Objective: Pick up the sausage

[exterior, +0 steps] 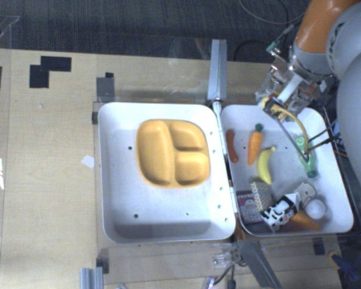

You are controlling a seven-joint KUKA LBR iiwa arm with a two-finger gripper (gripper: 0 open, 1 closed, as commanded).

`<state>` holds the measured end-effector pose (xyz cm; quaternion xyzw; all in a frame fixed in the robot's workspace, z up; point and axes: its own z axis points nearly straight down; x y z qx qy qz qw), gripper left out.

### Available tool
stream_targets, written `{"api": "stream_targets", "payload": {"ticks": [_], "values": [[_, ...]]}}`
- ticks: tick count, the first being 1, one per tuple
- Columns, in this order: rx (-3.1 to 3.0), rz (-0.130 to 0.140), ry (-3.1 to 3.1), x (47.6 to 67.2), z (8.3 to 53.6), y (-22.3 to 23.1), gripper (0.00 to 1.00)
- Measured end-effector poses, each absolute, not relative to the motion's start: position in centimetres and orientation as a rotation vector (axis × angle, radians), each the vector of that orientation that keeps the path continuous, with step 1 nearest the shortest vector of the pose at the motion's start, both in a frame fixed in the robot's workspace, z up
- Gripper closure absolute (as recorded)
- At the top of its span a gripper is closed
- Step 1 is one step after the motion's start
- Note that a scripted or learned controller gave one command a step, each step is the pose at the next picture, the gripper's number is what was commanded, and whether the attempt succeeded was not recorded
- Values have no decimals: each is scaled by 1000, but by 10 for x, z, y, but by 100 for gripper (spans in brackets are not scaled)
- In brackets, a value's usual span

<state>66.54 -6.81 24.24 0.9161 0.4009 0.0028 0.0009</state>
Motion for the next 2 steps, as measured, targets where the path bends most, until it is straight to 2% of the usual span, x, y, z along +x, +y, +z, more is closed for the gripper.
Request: {"api": "stream_targets", "payload": {"ticks": [1,2], "values": [[2721,4,1567,646,185,-79,100],[2721,5,1567,647,185,-79,0]]}}
